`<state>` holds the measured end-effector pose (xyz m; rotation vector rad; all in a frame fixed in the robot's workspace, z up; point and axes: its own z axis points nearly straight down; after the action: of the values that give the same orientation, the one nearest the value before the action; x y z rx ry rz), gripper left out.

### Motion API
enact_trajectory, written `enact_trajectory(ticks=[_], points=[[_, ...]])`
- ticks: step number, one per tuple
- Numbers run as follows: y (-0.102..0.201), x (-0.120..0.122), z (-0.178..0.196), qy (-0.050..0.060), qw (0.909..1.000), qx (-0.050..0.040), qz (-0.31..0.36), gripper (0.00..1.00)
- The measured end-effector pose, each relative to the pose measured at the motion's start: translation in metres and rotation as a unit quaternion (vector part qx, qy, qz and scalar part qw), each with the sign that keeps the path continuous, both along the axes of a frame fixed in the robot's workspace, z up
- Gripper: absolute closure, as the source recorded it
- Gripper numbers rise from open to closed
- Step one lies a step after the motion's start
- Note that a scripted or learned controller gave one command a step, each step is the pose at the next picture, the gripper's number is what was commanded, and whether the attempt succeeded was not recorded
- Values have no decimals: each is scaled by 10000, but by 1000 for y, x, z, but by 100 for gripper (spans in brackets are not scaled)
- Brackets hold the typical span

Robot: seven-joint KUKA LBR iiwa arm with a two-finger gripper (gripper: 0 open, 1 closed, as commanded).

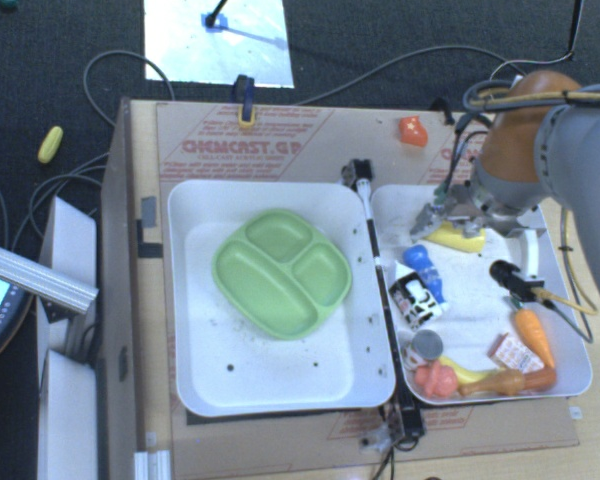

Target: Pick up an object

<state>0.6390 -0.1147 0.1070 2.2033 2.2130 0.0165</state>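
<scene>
- the gripper (448, 220) is low over the back part of the right bin (468, 286), on the arm that comes in from the right.
- it sits right above and against a yellow object (460, 238) lying flat on the bin floor near the back wall; this is the thing closest to it.
- how far the pincer is open cannot be told, and nothing can be seen held in it.
- just in front of the yellow object, toward the divider, lies a blue object (421, 266), and touching it on the near side is a black-and-white object (414, 299).
- a grey disc (426, 346) lies nearer the front, beside a pink lump (435, 379) in the front corner by the divider.
- a long yellow-and-tan piece (480, 378) runs along the front wall from the pink lump.
- an orange carrot (532, 336) lies at a slant on the right side, with a small red-and-white packet (510, 350) just beside it.
- the front of the right bin is crowded; the floor between the yellow object and the carrot is mostly bare.
- the left bin (210, 368) holds a green divided plate (282, 271), well apart from the gripper.
- a small orange thing (412, 131) rests on the board behind the bins.
</scene>
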Motion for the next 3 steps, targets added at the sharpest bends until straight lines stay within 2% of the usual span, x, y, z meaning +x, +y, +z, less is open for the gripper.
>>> enact_trajectory(ticks=[1,2,3], points=[[0,-68,-23,105,9999,28,-16,0],[-57,-30,67,72,10000,13,-20,0],[-92,-32,-1,109,9999,25,-20,0]])
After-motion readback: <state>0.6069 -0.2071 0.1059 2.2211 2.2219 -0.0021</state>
